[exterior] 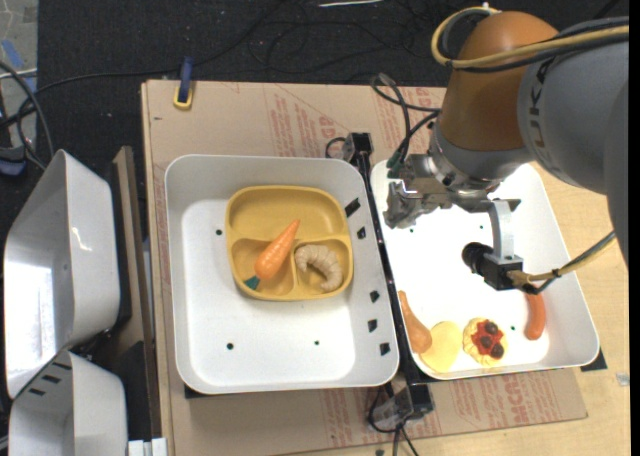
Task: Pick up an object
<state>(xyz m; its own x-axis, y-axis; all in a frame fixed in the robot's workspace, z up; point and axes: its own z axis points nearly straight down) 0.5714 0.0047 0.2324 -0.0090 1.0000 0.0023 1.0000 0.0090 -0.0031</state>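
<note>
Looming largest is the arm (500, 74), reaching in over the right bin (440, 274). Nothing is in its grasp. The gripper (408, 206) hangs above this bin's far left corner, over bare white floor; whether it is released or clenched I cannot tell.

Every candidate in this bin lies along its near edge, well apart from the gripper: an orange tapered piece (413, 322) by the left wall, a flat yellow tart (485, 340) with red berries in the middle, and a sausage (536, 316) toward the right wall.

Likeliest failure: a descent here closes on nothing, since no object sits beneath. The tapered piece hugs the wall, so a grasp could catch the rim. The tart looks too low to pinch, and the sausage may roll away.

Beyond this bin's left wall, the left bin (280, 344) holds a yellow plate (250, 209) bearing a carrot (277, 249) and a shrimp (322, 266).
</note>
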